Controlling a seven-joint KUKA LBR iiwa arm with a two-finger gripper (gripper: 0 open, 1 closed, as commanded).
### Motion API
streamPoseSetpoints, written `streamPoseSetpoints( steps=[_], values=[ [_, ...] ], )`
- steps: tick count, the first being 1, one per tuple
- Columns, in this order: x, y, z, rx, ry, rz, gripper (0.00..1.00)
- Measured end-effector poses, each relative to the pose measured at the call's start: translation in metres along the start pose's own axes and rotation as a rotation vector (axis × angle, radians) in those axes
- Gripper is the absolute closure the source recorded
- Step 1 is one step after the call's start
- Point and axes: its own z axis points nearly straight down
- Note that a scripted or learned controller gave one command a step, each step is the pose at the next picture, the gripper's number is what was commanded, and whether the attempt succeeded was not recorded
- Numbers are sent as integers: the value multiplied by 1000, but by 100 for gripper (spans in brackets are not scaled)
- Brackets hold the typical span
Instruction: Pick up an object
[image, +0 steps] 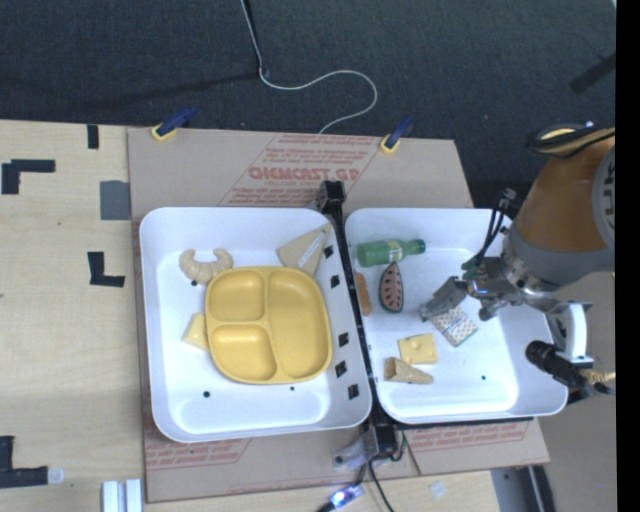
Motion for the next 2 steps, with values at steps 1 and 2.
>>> streamPoseSetpoints(
  steps=[1, 2],
  values=[
    [0, 3, -7, -13, -2, -3, 0],
    [1, -8, 45, -9, -2, -3, 0]
  ],
)
